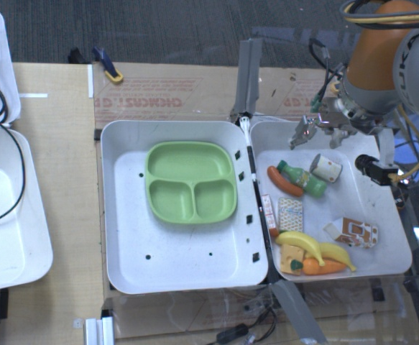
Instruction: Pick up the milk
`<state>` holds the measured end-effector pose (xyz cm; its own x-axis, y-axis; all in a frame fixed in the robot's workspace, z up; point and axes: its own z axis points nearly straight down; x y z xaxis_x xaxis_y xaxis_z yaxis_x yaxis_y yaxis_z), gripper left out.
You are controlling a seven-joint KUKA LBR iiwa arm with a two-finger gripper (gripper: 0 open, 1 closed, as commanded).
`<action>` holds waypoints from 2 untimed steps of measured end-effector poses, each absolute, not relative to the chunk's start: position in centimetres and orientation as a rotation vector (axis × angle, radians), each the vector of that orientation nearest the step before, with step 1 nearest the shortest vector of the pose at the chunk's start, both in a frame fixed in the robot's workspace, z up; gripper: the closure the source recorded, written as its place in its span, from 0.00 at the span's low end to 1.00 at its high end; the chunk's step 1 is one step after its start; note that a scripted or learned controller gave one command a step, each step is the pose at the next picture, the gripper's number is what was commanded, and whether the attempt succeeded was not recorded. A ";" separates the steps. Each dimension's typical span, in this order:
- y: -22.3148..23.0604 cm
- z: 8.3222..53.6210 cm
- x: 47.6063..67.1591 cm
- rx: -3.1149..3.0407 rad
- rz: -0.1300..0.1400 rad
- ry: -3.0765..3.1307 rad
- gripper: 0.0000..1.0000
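The milk (354, 232) is a small white carton with brown-orange print. It lies on its side near the right wall of the right bin (381, 264). My gripper (315, 138) hangs over the back of that bin, well behind and to the left of the carton. Its fingers are spread open with nothing between them. The grey arm with its orange band (381, 38) comes in from the upper right.
Just below the gripper lie a green bottle (304, 179), a red sausage (284, 182) and a pale can (326, 168). A banana (311, 245), a carrot (323, 267), cheese and a wafer pack (289, 213) fill the front. A green divided plate (192, 181) sits in the left bin.
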<state>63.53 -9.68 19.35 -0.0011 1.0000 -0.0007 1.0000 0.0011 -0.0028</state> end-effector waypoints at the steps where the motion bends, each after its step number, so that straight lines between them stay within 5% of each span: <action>1: -14.6 15.7 56.2 -2.173 0.004 -2.267 0.00; 2: -11.6 19.4 59.2 -2.380 0.003 -2.051 0.00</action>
<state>59.22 -11.56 19.40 0.1478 0.9890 -0.0011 0.9890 -0.1478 -0.0012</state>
